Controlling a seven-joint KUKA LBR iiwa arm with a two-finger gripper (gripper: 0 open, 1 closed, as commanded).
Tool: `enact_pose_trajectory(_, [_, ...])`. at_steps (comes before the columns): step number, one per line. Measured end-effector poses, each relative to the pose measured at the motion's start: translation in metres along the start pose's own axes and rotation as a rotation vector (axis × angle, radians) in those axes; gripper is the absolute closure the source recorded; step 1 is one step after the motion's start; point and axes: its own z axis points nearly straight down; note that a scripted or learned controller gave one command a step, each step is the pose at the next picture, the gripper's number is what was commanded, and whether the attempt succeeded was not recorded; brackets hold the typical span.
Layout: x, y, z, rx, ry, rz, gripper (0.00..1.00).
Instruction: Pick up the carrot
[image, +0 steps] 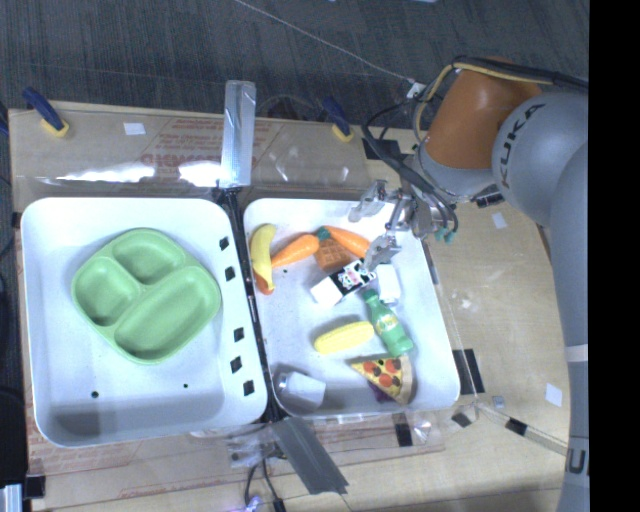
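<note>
Desk: Carrot heading?

Operator: I read the carrot (349, 240) as the orange piece in the right bin (440, 350), close to its far edge and a little right of the middle. Its long axis runs nearly along that far edge, tipped slightly. A dark green stub sits at the end nearer the divider, and the other end points toward the bin's right wall. A second orange piece (293, 250) lies just beyond a brown block (331, 255) on the divider side, so I can't be sure which of the two is the real carrot.

Desk: Surface and surroundings?

Operator: I see a tan bench (500, 330) with two white bins on it, side by side. There's dark floor past the far edge and a blue clamp (47, 113) at the far left corner. The left bin (40, 330) holds a green plate (147, 293). In the right bin, a banana (262, 255) lies along the divider. A white and black box (338, 284) is near the middle, with a green bottle (385, 325) and a yellow piece (343, 337) nearer me. A pizza slice (383, 373) and a grey cup (300, 386) sit by the near edge.

Desk: Gripper against the carrot?

Operator: The gripper (386, 232) hangs over the far right corner of the right bin, just beside the carrot's right end. I can't say whether they touch. I also can't tell whether it's open or closed, and I see nothing held in it.
</note>
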Motion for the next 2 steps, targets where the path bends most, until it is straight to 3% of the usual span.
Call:
enact_pose_trajectory(1, [0.011,0.012,0.040,0.006,-0.019,-0.023,0.00])
enact_pose_trajectory(2, [0.057,0.020,-0.004,0.000,-0.001,-0.107,0.00])
